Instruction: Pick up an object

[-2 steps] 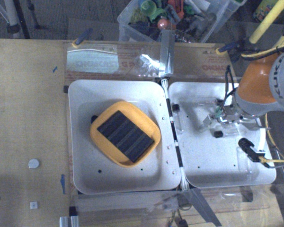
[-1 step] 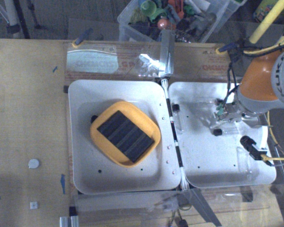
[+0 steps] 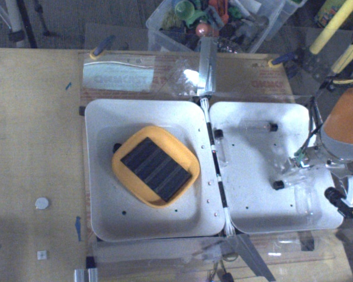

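Note:
A yellow rounded-square object [image 3: 156, 166] with a black ribbed panel on top lies tilted in the middle of the left bin [image 3: 100, 216]. My gripper [image 3: 289, 168] reaches in from the right, low over the right side of the right bin [image 3: 247, 210]. It stands well apart from the yellow object. Nothing shows in its grasp. The orange band [image 3: 347, 122] of the arm sits above it at the right edge.
A metal divider [image 3: 215, 169] runs between the two bins. Small black knobs [image 3: 278, 185] stick up from the right bin's floor. Behind the bins stands a clear crate of colourful toys [image 3: 217, 10]. Bare wooden bench [image 3: 29, 145] lies to the left.

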`<state>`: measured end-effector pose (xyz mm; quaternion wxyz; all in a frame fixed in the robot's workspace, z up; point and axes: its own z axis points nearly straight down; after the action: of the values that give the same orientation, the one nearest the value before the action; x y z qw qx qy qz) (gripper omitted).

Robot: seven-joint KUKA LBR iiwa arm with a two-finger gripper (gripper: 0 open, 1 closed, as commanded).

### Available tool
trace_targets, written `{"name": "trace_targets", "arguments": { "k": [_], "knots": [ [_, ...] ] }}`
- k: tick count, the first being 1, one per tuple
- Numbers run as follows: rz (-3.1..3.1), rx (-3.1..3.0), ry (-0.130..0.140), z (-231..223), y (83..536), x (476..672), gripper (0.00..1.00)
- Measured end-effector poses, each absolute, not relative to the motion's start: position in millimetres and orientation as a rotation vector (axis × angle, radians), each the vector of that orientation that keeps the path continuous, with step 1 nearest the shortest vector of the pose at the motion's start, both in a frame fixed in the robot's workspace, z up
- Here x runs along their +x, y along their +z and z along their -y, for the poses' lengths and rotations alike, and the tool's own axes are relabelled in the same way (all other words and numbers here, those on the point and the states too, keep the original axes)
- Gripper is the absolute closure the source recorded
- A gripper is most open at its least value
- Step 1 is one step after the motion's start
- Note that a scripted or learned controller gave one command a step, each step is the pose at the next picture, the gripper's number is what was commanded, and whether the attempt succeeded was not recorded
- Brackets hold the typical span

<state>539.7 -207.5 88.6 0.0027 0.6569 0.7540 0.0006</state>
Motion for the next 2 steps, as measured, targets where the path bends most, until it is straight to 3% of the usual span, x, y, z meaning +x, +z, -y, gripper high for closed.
{"name": "trace_targets", "arguments": {
  "k": [1, 2],
  "knots": [
    [-1.902, 2.489, 0.011, 158, 88, 586.3, 1.00],
    [-2.210, 2.236, 0.000, 193, 139, 532.4, 1.00]
  ]
}}
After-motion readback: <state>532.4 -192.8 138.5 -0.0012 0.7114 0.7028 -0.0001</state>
